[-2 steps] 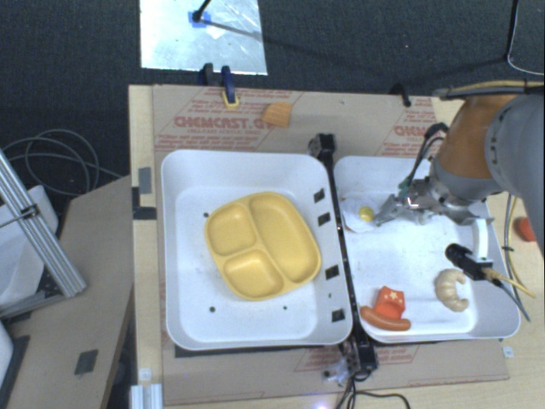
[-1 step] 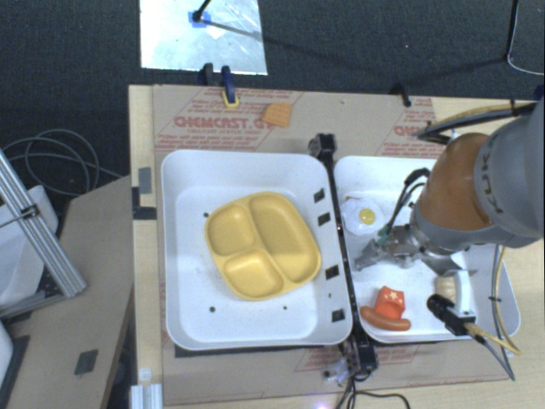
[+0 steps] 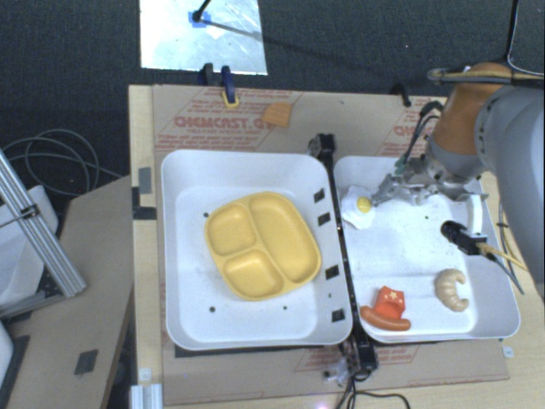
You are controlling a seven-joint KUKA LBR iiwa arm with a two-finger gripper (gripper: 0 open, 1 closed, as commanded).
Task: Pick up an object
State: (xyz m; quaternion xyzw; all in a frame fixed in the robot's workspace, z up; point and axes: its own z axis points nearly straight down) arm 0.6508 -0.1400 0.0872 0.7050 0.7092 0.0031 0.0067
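Observation:
In the right bin (image 3: pixel 426 335) lie a fried egg toy (image 3: pixel 358 210) at the back left, a croissant (image 3: pixel 451 288) at the front right, and a red piece (image 3: pixel 391 299) beside a sausage (image 3: pixel 385 319) at the front. My gripper (image 3: pixel 381 194) reaches in from the right and sits low over the back of this bin, just right of the egg. Nothing shows as held in it.
The left bin (image 3: pixel 183 228) holds a yellow divided plate (image 3: pixel 262 244). A black divider (image 3: pixel 334 228) with clips runs between the bins. The grey arm with its orange band (image 3: pixel 473 118) crosses the right bin's back right corner.

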